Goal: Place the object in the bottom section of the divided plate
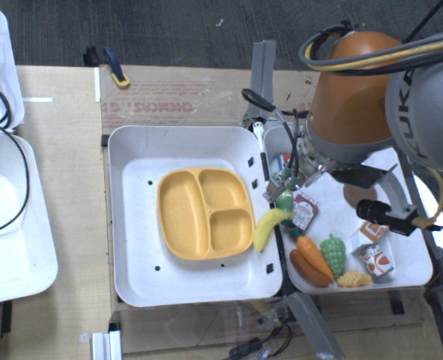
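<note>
Camera view, read outward from the divided plate (205,213). The yellow plate lies flat in the left bin (131,276), its three sections all bare; whichever section counts as the bottom one, nothing sits in it. Just right of the plate, a banana (266,227) rests across the ridge where the left bin meets the right bin (408,276), its lower tip close to the plate's right rim. My gripper (287,188) hangs directly above the banana's upper, green-stemmed end; whether its fingers are spread or pressed together I cannot tell, nor whether they touch the fruit. Farther right of the plate, inside the right bin, lie a small red-and-white packet (304,211), a carrot (312,259), a green vegetable (333,253), a yellow corn-like piece (354,279) and a small carton (377,260). My arm's orange band (352,88) rises beyond them.
</note>
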Robot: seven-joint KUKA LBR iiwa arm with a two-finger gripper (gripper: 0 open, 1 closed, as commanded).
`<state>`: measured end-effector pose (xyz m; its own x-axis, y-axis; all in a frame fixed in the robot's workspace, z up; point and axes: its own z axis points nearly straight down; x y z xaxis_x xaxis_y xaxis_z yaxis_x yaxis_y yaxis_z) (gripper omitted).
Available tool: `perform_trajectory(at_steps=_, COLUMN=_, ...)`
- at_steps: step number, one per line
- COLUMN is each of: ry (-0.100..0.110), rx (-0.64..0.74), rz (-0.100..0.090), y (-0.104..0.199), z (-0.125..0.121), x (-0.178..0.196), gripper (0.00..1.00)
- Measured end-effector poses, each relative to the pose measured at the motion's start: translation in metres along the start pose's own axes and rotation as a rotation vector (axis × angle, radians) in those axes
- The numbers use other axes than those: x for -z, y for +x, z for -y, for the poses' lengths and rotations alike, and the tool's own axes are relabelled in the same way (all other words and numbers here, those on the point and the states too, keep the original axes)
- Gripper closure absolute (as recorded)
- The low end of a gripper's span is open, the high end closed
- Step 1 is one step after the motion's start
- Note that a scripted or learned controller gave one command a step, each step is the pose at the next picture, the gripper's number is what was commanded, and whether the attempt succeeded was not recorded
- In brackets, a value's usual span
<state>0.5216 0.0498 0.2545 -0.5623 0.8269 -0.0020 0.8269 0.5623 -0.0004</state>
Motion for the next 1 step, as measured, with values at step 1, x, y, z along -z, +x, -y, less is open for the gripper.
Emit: perform_trajectory(at_steps=1, ry=0.0, rx=0.0, rz=0.0, y=0.0001, z=0.0, x=0.0, gripper=0.0)
